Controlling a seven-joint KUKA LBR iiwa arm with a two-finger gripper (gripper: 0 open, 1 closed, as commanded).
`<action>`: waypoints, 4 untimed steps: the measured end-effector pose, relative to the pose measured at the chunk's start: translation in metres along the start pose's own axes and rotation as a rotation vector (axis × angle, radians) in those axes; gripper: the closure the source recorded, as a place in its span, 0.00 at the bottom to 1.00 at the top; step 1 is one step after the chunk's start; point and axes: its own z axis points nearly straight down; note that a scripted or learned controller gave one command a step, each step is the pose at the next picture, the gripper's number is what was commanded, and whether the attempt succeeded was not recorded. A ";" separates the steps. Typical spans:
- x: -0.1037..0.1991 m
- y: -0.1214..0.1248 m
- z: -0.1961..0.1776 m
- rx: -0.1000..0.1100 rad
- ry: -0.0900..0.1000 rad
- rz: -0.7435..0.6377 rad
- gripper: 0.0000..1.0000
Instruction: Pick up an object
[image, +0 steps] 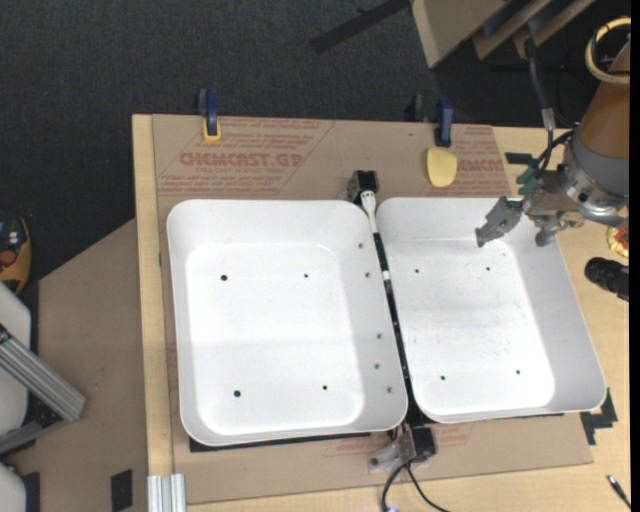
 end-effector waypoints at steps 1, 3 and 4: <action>0.000 0.001 -0.011 -0.003 -0.001 -0.001 1.00; 0.039 0.059 -0.081 0.009 0.002 -0.004 1.00; 0.070 0.087 -0.010 0.004 0.001 -0.002 1.00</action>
